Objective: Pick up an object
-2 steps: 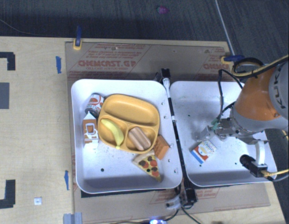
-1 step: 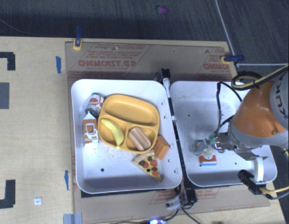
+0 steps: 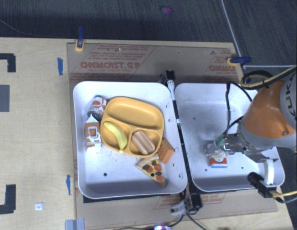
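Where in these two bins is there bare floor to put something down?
Most room is in the right bin: its far half, beyond the hand and the small carton. In the left bin, the near-left corner is bare, bordered by the yellow plate and the pizza slice. Elsewhere it is crowded.

Divided plate (image 3: 134, 111) in the left bin (image 3: 86, 176), small carton (image 3: 218, 161) in the right bin (image 3: 201, 97).

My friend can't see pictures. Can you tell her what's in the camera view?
A grey and orange robot arm reaches from the right into the right white bin, its gripper down over a small red, white and blue item. The left white bin holds a yellow divided plate with a banana and hot dog, plus a pizza slice.
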`<state>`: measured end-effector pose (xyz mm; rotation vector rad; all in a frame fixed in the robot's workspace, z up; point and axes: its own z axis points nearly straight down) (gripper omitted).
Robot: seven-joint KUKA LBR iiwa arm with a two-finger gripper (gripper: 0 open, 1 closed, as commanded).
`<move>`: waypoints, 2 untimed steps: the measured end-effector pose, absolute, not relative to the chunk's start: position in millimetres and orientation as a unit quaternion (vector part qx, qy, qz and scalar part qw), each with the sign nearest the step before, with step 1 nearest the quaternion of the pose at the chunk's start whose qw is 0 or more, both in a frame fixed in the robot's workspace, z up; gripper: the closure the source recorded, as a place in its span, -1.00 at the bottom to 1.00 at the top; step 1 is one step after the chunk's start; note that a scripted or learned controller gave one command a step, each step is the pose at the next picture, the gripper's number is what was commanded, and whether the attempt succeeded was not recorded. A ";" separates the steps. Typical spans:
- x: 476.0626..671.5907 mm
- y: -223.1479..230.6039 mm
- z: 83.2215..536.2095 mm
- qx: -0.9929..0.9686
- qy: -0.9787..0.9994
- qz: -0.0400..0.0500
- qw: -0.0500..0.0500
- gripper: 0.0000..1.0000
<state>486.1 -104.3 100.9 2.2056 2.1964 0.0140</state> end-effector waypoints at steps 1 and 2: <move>480.0 -33.1 184.7 0.707 0.708 0.001 0.000 1.00; 480.3 28.3 200.9 0.707 0.708 0.001 0.001 1.00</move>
